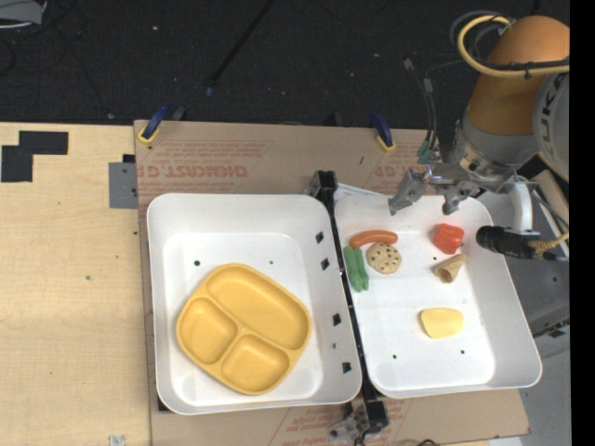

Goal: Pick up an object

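My gripper (429,196) hangs above the far edge of the right bin (502,342), its fingers spread open with nothing between them. Below it in that bin lie a red block-like toy (447,238), a tan cone (449,268), an orange-red sausage (373,239), a speckled cookie (384,259), a green pod (356,268) and a pale yellow piece (441,322). The red toy is the closest to the gripper, just in front of its right finger.
The left bin (172,249) holds a yellow divided plate (244,327). A black divider (337,277) runs between the two bins. Blue-and-yellow clamps (156,125) pin the cardboard at the back. Open white floor lies at the right bin's near side.
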`<state>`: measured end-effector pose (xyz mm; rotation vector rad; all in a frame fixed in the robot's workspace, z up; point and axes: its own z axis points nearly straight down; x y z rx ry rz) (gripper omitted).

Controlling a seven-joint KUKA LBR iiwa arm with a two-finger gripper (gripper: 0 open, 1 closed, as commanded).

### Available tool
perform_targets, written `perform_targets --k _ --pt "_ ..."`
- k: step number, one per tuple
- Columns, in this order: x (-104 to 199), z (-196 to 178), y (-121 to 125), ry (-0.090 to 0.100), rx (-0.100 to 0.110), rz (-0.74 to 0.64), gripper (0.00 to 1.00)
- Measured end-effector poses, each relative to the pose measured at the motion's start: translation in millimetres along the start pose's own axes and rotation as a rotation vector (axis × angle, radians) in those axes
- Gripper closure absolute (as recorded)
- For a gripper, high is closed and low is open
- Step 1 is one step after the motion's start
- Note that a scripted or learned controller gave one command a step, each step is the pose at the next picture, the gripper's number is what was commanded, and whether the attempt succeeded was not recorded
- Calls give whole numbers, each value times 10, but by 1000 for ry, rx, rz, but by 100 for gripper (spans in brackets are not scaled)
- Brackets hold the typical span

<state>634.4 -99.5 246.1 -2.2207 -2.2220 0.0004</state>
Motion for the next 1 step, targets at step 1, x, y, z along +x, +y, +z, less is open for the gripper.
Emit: perform_targets --k 1 --pt "-91 140 -488 0 2 -7 0"
